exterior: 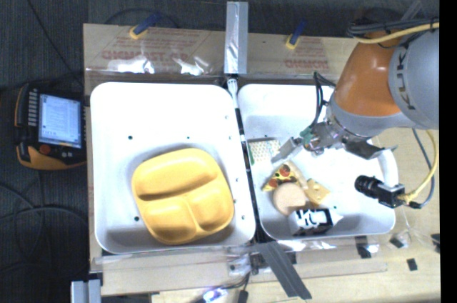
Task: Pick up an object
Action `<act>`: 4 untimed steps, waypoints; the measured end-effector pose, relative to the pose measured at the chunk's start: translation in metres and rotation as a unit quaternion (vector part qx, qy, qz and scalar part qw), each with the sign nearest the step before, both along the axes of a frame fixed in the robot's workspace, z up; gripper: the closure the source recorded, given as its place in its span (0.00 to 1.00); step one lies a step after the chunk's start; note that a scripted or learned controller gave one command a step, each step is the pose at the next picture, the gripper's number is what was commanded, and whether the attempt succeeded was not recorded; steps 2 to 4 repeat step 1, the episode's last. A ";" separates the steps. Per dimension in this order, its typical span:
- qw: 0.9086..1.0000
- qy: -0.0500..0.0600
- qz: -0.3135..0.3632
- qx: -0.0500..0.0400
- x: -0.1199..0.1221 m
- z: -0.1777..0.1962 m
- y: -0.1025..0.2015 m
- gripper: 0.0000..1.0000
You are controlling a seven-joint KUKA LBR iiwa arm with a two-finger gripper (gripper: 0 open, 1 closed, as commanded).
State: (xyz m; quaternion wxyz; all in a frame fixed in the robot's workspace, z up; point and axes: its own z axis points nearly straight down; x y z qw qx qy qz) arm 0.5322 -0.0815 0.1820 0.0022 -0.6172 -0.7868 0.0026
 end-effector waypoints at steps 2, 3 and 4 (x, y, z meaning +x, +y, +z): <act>1.000 -0.007 0.021 0.001 0.000 -0.092 -0.024 0.00; 1.000 -0.007 0.021 0.001 0.000 -0.092 -0.024 0.00; 1.000 -0.007 0.021 0.001 0.000 -0.092 -0.024 0.00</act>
